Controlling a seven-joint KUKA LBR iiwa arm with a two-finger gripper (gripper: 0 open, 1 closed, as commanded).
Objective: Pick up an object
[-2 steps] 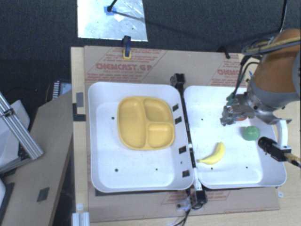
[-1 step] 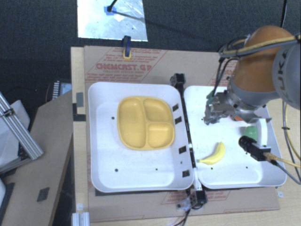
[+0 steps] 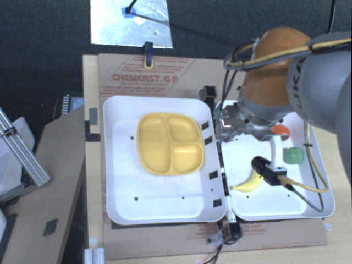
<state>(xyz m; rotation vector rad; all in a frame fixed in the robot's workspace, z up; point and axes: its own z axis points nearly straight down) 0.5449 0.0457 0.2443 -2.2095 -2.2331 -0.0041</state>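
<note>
From above, two white bins sit side by side on a sheet of printed cardboard [image 3: 148,77] that covers the tabletop [image 3: 66,147]. The left bin [image 3: 118,197] holds a yellow plate [image 3: 169,143] with three compartments, lying flat near the bin's middle, apart from all four walls.

The grey arm [image 3: 322,87] reaches in from the right and hangs over the far half of the right bin [image 3: 275,205], its orange band above the wrist. The gripper [image 3: 228,126] is at the far left corner of that bin, just beside the wall shared with the left bin. Its tip is hidden under the wrist, so whether it is spread or pressed together cannot be told, and nothing can be seen held in it.

Three small things lie in the right bin. A banana [image 3: 247,184] rests on the floor near the front left, curved, well apart from the gripper. A green ball [image 3: 293,155] sits toward the right side. An orange thing [image 3: 281,130] lies just behind the ball, partly covered by the arm
</note>
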